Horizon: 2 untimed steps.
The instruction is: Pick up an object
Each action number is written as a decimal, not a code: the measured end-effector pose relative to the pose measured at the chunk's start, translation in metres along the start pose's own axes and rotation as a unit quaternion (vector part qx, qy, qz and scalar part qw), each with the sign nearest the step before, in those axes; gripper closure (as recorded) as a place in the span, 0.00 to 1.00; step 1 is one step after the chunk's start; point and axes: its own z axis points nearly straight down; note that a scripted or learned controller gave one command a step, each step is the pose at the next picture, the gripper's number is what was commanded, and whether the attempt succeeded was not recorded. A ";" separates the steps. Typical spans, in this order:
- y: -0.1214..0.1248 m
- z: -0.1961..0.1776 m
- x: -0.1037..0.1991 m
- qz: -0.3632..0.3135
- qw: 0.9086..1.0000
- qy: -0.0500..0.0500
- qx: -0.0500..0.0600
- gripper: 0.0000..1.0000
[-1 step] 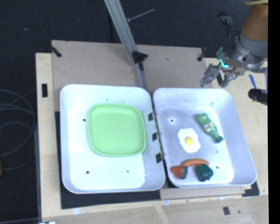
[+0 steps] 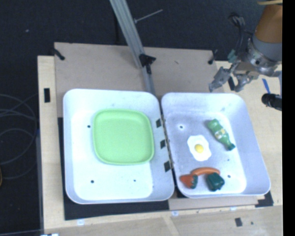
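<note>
Objects for picking all lay in the right bin [image 2: 246,132], well apart from the gripper [image 2: 226,81], which hung fingers spread and holding nothing just past that bin's rim at 12 o'clock. Inside: green bottle [image 2: 220,133] toward 2 o'clock, fried egg [image 2: 199,148] at centre, sausage [image 2: 205,171] with red piece [image 2: 188,181] and dark green piece [image 2: 215,181] at 6 o'clock. Left bin [image 2: 78,132] held a green plate [image 2: 123,136].
</note>
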 end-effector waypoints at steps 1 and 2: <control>0.001 0.042 0.001 0.000 1.000 0.000 0.002 0.00; -0.008 0.096 0.007 0.000 1.000 0.000 0.003 0.00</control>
